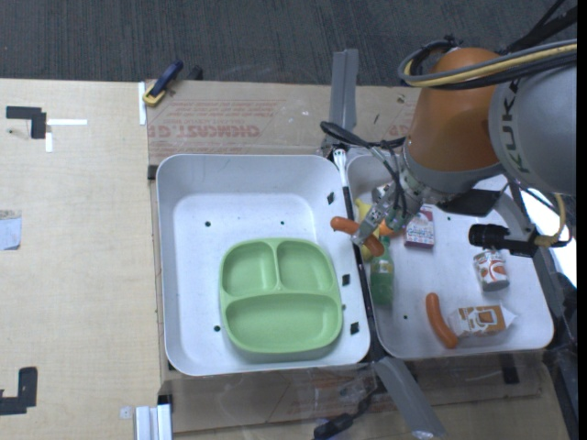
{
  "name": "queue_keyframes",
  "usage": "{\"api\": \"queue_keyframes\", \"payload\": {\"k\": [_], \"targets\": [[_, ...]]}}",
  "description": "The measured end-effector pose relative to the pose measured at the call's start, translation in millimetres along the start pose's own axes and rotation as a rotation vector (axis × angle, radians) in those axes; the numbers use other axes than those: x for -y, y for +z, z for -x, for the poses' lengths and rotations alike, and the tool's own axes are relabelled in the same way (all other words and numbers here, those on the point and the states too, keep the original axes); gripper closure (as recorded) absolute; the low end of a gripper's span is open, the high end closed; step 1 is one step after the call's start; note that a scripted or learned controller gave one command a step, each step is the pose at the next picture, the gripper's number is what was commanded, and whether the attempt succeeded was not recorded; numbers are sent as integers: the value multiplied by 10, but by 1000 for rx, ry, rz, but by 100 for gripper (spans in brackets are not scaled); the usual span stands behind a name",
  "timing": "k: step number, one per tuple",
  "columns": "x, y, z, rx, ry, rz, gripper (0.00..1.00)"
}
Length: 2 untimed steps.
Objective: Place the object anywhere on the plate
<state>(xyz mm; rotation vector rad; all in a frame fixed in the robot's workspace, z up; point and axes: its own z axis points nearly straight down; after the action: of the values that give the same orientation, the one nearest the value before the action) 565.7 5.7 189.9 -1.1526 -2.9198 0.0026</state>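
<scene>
A light green divided plate point(278, 295) lies in the left white bin point(183, 246), right of its middle. My gripper point(370, 230) hangs over the divider between the bins, at the left edge of the right bin point(523, 337). It is shut on a small orange, carrot-like object point(343, 225). The object's free end pokes left over the left bin's right rim, just above and to the right of the plate's upper right corner. It is held above the bin floor, apart from the plate.
In the right bin lie a green item point(381, 279) just below the gripper, a pink box point(420, 230), an orange sausage point(440, 320), a small carton point(482, 319), a little white and orange pack point(492, 269) and a yellow piece point(364, 211).
</scene>
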Motion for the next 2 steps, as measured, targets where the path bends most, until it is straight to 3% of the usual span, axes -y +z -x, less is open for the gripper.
{"api": "queue_keyframes", "payload": {"k": [1, 2], "targets": [[-21, 4, -796, 0, -29, -1, 100], [65, 8, -575, 1, 373, -2, 100]]}}
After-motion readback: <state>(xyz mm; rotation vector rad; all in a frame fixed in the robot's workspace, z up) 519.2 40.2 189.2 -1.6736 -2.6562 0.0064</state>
